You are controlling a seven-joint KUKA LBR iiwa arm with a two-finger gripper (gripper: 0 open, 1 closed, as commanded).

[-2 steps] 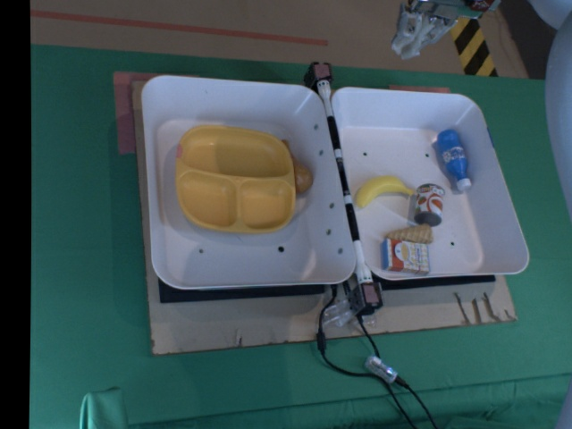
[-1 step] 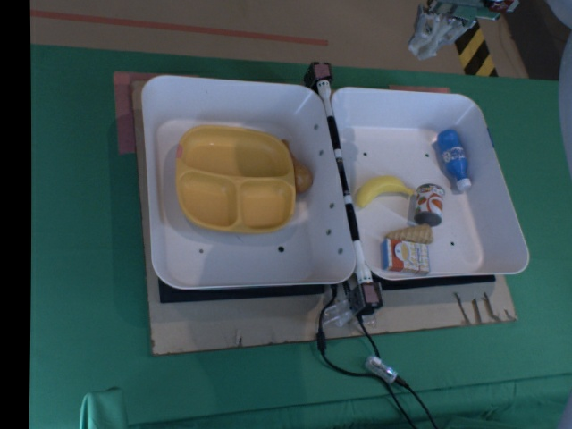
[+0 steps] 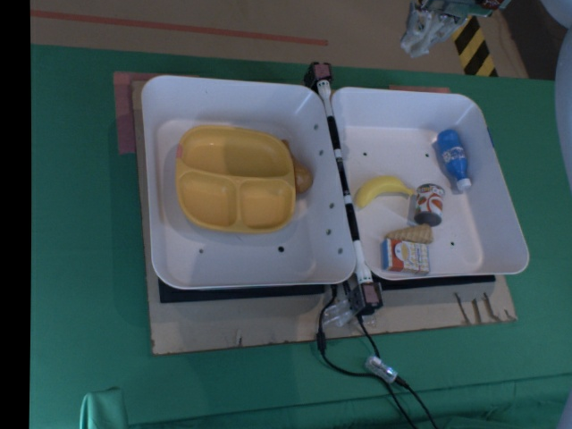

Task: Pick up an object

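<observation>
Banana (image 3: 382, 189), can (image 3: 428, 205), bottle (image 3: 453, 158) in right bin (image 3: 500, 239); yellow tray (image 3: 234, 179) in left bin (image 3: 170, 248); end effector (image 3: 420, 34) state unclear.

Two white bins (image 3: 179, 96), one yellow tray (image 3: 234, 179), banana (image 3: 382, 189), can (image 3: 428, 205), blue bottle (image 3: 453, 157), cracker (image 3: 411, 234), small box (image 3: 407, 256).

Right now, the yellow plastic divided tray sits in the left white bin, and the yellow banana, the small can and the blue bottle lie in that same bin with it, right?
Not quite. The camera view shows the yellow plastic divided tray in the left white bin, but the yellow banana, the small can and the blue bottle lie in the right white bin.
</observation>
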